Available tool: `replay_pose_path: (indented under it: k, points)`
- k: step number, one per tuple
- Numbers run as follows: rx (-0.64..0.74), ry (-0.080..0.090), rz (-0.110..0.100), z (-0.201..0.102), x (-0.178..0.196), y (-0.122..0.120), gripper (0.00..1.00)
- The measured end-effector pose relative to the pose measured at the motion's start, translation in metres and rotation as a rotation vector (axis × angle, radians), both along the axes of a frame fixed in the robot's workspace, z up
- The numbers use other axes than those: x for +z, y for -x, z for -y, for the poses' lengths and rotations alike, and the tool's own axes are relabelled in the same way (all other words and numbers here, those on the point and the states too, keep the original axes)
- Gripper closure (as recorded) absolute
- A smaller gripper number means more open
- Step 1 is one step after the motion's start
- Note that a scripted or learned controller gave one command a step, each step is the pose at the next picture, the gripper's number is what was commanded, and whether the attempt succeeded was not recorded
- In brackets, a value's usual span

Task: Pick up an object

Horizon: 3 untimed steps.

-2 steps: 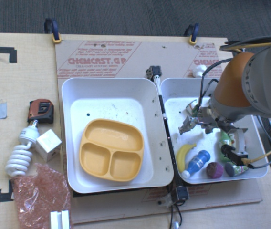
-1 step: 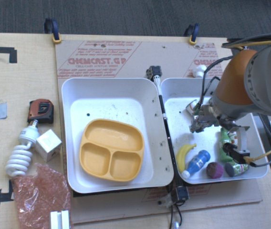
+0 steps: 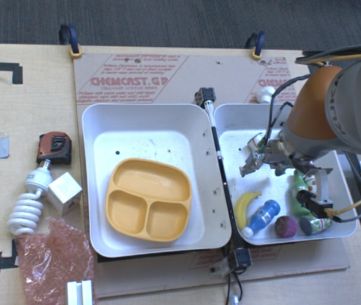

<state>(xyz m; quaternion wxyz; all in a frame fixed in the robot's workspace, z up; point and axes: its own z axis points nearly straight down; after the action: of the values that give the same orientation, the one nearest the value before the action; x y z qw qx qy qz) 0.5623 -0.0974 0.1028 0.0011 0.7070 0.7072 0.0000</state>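
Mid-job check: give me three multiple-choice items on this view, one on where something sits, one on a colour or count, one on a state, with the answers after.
1. Where is the banana?
A. right bin
B. left bin
C. on the bench outside the bins

2. How many compartments has the yellow tray?
A. two
B. three
C. five

3. How does the blue bottle rest?
A. standing upright
B. on its side
C. lifted clear of the bin

Answers:
1 A: it lies near the left wall of the right bin, by the bottle.
2 B: one long section on top, two below.
3 B: it lies flat on the bin floor, white cap toward the front-left corner.
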Motion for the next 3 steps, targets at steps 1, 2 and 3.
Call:
replay_pose_path:
  k: [1,2,3]
  points:
    - [-0.001,-0.001,-0.001,0.004,-0.01,0.006,0.0]
    - [0.0,0.0,0.001,0.005,0.0,0.005,1.0]
    - [0.0,0.0,0.001,0.005,0.0,0.005,0.0]
